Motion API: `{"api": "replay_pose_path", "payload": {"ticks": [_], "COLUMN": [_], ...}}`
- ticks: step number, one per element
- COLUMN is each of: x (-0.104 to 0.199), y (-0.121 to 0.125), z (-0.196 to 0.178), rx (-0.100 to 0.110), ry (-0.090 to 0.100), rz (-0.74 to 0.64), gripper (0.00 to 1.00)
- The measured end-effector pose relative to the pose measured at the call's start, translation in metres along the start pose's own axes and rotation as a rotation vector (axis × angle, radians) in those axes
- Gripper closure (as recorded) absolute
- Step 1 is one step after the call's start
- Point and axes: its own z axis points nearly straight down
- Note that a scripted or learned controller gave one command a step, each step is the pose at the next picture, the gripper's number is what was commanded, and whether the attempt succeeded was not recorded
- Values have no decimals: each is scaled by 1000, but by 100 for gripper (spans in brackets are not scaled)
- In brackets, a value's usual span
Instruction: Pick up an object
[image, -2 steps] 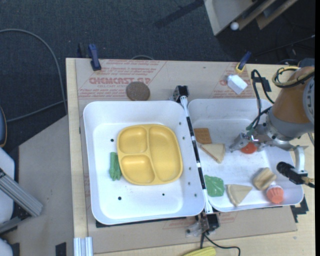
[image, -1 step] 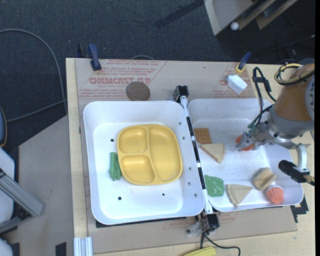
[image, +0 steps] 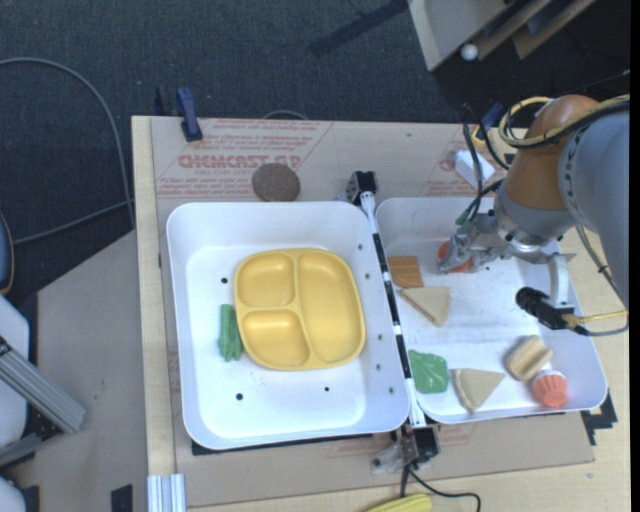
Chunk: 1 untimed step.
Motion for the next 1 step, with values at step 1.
{"api": "replay_pose_path", "payload": {"ticks": [1], "x": [77], "y": [-8], "z": [-100], "rx": [1], "ry": [1], "rz": [0], "gripper": [100]}}
